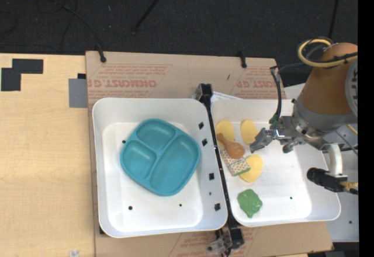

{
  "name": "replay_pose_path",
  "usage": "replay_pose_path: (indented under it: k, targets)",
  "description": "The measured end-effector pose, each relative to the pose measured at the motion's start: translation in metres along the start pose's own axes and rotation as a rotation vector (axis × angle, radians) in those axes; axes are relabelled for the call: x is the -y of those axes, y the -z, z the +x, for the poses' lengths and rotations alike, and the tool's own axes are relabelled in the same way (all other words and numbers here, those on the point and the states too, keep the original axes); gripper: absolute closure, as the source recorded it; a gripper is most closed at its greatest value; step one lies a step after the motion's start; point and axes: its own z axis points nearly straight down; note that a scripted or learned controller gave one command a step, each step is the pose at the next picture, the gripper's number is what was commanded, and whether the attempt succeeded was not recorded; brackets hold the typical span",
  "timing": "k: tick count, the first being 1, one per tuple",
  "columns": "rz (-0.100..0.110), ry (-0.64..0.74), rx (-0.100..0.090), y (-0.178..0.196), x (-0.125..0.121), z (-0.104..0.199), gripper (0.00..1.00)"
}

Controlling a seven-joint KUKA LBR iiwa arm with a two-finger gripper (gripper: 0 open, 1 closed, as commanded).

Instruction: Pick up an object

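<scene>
A: Now, gripper (261,139) first. Hangs low over the middle of the right bin (318,210), reaching in from the frame's right and pointing left.

B: Spread or pressed together?

A: Cannot tell; too dark and small against the white floor. Shows nothing gripped, though.

B: And the likeliest thing to pick?

A: Probably the upper yellow piece (249,130). Lies just beside the tip, to the left and slightly up the frame. Looks rounded, with its longer side running roughly up and down the picture, so likely calls for a short shift left and a close across the narrow way.

B: Crowded there?

A: Somewhat. Further left, a second yellow piece (224,129) and a brown piece (233,148); below those, a checkered scrap (236,165) touching a third yellow piece (253,169). Could nudge a neighbour on the way down.

B: Anything with more room?

A: Yes, the green lump (250,202), well apart toward the lower frame, on bare smooth floor. Sits farther from the tip, however.

B: Left bin (111,127)?

A: Holds a teal plate (160,156), beyond the black divider (214,150); farthest of all.
</scene>
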Motion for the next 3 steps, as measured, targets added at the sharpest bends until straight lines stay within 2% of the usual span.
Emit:
replay_pose_path:
  k: [1,2,3]
  targets:
    - [0.001,-0.001,-0.001,-0.063,0.0,0.007,0.0]
    - [-0.009,0.0,-0.005,-0.097,-0.003,0.01,0.0]
    - [-0.028,-0.005,0.004,-0.08,-0.007,0.006,1.0]
